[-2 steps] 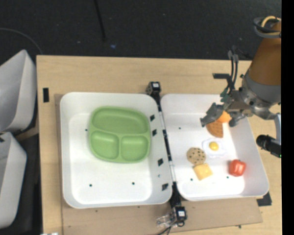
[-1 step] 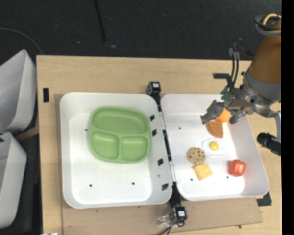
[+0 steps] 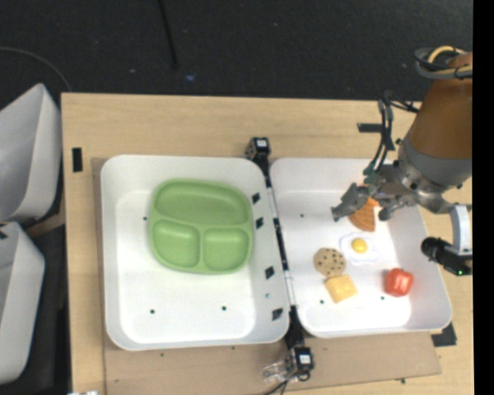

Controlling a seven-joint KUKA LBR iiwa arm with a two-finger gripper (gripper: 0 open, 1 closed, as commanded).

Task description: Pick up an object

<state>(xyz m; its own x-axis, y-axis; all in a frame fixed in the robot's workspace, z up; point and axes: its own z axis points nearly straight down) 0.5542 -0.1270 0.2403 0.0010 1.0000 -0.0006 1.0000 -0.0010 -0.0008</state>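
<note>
Camera view is showing the gripper (image 3: 364, 206) hovering in the right bin (image 3: 412, 323), its fingers spread around an orange wedge (image 3: 363, 217). Just nearer are lying a fried egg (image 3: 359, 246), cookie (image 3: 330, 261), cheese cube (image 3: 341, 288) and red pepper (image 3: 398, 282). A green divided plate (image 3: 202, 225) is sitting in the left bin (image 3: 123, 303).

Plastic, wood and metal, mostly matt

The table (image 3: 189, 126) looked like pale wood, matt and smooth. Both white bins, the left bin (image 3: 123, 303) and the right bin (image 3: 420, 311), looked like smooth plastic with a soft sheen. The green divided plate (image 3: 202, 225) was matt plastic. The arm (image 3: 445, 130) had a smooth orange band and grey casing, and the hand (image 3: 364, 200) looked like dull grey metal. The red piece (image 3: 398, 282) shone glossily; the cookie (image 3: 330, 261) seemed rough and speckled, the yellow cube (image 3: 341, 288) matt.
</note>
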